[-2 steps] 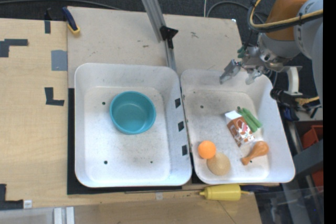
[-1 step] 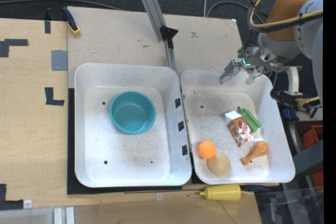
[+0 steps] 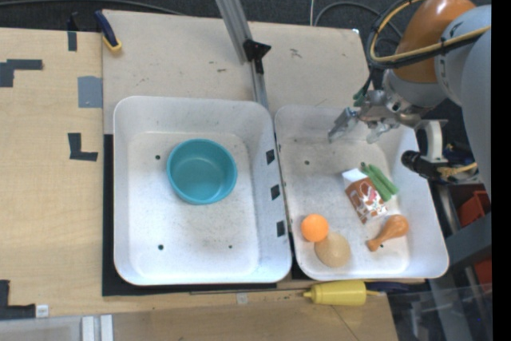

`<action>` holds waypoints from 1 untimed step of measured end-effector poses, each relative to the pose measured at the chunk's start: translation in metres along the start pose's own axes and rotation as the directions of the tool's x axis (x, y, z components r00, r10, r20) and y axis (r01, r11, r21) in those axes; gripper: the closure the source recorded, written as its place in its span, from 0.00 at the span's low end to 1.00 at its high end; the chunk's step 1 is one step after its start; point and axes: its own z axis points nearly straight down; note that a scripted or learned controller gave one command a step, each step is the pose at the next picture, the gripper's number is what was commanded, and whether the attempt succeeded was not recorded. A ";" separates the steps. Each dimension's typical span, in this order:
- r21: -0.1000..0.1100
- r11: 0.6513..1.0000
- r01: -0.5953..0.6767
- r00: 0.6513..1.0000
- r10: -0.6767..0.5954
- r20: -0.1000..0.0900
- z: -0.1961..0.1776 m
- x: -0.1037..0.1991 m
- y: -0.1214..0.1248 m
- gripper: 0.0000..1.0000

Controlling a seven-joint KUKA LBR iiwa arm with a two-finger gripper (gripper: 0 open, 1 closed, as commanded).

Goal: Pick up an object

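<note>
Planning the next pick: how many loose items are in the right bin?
5: orange ball, tan potato, drumstick, snack packet, green stick. Something small could hide under the gripper.

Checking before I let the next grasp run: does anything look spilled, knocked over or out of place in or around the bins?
One thing stands out: a yellow bottle lies on its side on the bench, just outside the right bin's front rim. Inside that bin, the orange ball, potato, drumstick and snack packet sit loosely grouped. Nothing looks spilled.

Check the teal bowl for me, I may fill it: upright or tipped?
Upright: the teal bowl sits in the left bin, its open mouth facing up.
</note>
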 end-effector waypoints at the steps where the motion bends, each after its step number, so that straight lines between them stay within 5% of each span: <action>1: 0.001 1.000 0.001 1.000 -0.001 0.000 0.055 0.001 -0.001 0.00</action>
